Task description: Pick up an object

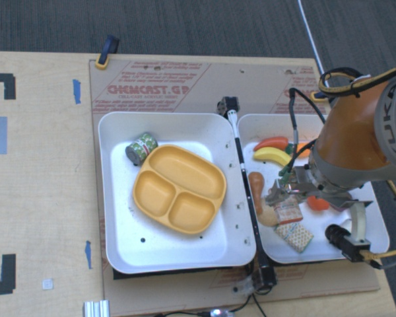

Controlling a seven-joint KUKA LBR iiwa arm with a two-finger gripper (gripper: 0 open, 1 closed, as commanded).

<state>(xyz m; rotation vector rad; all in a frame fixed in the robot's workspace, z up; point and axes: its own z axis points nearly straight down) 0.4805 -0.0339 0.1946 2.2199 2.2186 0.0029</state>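
Note:
My gripper (281, 191) hangs low over the middle of the right bin (376, 224), reaching in from the right. Just left of it lies a brown sausage (256, 185). Close below it sit a red-and-white packet (290, 212) and a tan round piece (268, 216). A checkered box (296, 237) lies further toward the front. Behind the gripper are a yellow banana (272, 155) and a red pepper (272, 142). A small orange-red thing (317, 203) peeks out under the arm. Nothing visibly sits in the gripper.
The left bin (112, 177) holds a yellow divided plate (179, 189) and a green can (141, 148) on its side at the back left. The two bins meet at a black-clipped rim (243, 170). The arm's bulk hides the right bin's right half.

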